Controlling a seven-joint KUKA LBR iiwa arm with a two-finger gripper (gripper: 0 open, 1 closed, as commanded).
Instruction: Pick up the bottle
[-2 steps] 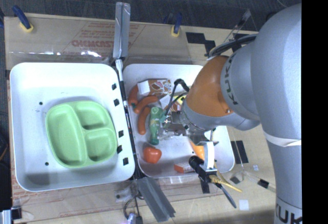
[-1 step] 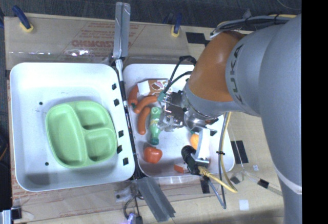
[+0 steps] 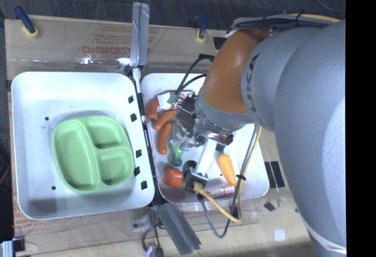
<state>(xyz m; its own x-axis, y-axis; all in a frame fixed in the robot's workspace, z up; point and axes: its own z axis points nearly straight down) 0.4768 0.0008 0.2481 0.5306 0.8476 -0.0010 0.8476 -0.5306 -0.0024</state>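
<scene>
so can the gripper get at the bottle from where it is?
Probably yes: the gripper is low in the right bin, right over the bottle. Carrots and a tomato crowd it.

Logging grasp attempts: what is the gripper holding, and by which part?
Cannot be told: the gripper is low over the bottle, but its grip is hidden.
</scene>
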